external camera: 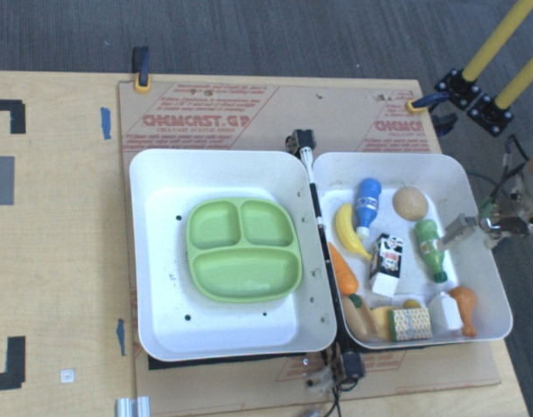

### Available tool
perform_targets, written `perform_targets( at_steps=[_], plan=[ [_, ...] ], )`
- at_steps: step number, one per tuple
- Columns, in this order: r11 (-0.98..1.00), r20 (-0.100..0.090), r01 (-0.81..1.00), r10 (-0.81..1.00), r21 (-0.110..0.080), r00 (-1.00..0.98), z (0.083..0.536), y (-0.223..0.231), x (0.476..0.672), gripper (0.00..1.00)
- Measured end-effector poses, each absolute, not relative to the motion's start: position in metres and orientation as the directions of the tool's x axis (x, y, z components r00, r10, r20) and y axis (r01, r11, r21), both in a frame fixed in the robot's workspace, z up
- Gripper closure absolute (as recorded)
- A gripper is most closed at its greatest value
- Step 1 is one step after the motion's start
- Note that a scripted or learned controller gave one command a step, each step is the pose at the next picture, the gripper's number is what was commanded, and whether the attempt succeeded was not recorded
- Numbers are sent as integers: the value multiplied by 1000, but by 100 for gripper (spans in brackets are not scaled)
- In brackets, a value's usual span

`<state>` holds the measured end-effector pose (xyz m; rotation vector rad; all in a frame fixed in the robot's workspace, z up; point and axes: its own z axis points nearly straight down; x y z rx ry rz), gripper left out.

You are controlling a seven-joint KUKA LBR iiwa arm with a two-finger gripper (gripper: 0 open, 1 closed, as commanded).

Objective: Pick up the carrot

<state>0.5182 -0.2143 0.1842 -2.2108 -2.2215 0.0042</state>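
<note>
Hand at the right bin's edge, carrot not yet approached.

Your hand (464, 227) sits over the right bin's (483, 200) far-right rim beside the green bottle (429, 248); you can't tell its grip state. The carrot (343, 270) lies against that bin's left wall, by the banana (349, 230). Approach step: next move likely calls for crossing left over the clutter, then descending.

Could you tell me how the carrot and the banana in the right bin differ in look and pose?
The carrot is orange and tapers to a point, while the banana is yellow and curved. The carrot lies along the bin's left wall; the banana lies further in, beside the blue bottle. The carrot sits nearer the camera than the banana. Both lie flat in the right bin, side by side.
</note>
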Motion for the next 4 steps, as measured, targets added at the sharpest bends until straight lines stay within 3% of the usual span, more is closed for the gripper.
perform_targets(
  at_steps=[1,2,3,4],
  plan=[
    [156,-5,988,988,18,-156,311,-144,597,0],
    [234,2,972,972,-4,-234,240,-105,517,0],
    [168,6,986,986,-8,-168,182,-18,558,0],
    [452,5,892,892,-6,-452,184,6,479,0]
  ],
)
